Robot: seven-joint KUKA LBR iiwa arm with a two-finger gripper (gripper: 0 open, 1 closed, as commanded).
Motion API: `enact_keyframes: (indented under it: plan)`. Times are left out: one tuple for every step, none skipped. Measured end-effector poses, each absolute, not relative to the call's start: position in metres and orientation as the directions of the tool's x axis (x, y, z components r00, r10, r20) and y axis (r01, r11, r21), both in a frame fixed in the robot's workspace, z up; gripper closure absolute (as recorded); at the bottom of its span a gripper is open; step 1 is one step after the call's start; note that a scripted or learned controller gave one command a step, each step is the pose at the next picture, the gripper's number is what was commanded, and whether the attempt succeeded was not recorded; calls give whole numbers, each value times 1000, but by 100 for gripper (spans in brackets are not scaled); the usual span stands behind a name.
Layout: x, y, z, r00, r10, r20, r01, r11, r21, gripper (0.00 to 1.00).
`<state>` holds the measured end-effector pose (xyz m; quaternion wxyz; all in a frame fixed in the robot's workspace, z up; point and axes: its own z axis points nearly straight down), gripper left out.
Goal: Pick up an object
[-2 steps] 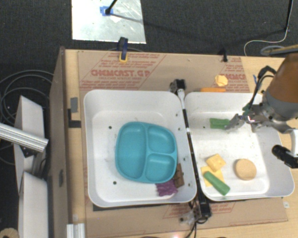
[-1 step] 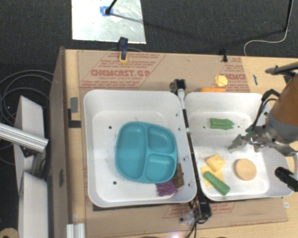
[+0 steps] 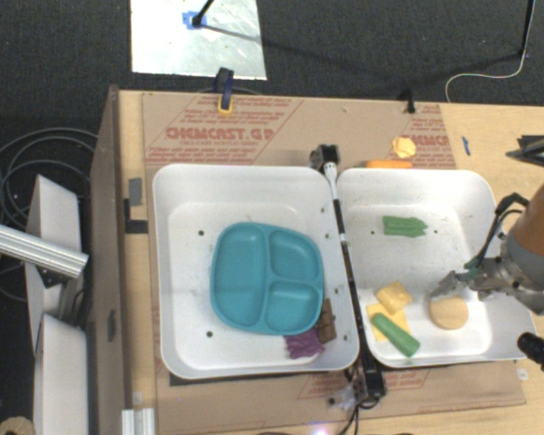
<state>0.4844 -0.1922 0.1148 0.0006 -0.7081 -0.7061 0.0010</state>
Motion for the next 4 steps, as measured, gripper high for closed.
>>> enact_keyframes:
  plan:
    - [487, -152, 107, -7, 1000, 2, 1000, 7, 0, 0]
    - [592, -131, 85, -11, 1000, -2, 1000, 11, 11, 0]
    - [480, -201, 84, 9, 1000, -1, 1000, -9, -7, 0]
    - [488, -196, 95, -2, 1000, -2, 1000, 2, 4, 100]
